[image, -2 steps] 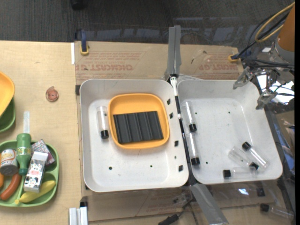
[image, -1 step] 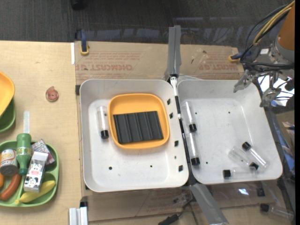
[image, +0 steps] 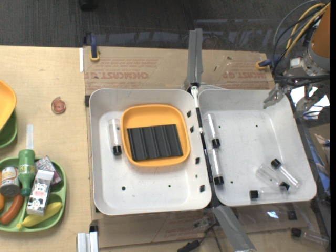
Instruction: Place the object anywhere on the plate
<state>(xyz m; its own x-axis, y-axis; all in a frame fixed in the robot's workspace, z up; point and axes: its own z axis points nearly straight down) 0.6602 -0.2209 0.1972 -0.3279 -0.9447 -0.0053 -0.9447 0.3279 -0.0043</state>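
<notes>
An orange plate [image: 131, 118] lies in the left bin [image: 105, 193], toward its back. A dark grey ribbed block [image: 155, 143] rests flat on the plate, inside the rim. A clear tube with a black cap [image: 114, 136] lies in the left bin just left of the plate. My gripper [image: 273, 96] hangs at the back right corner of the right bin [image: 241, 135], far from the plate, with nothing visibly in it. The arm's wrist and cables sit at the view's right edge.
Several clear black-capped tubes lie in the right bin: two along its left wall [image: 212, 140] and a cluster at the front right [image: 277, 176]. A green tray of toy food [image: 31, 193] stands on the wooden table at the left.
</notes>
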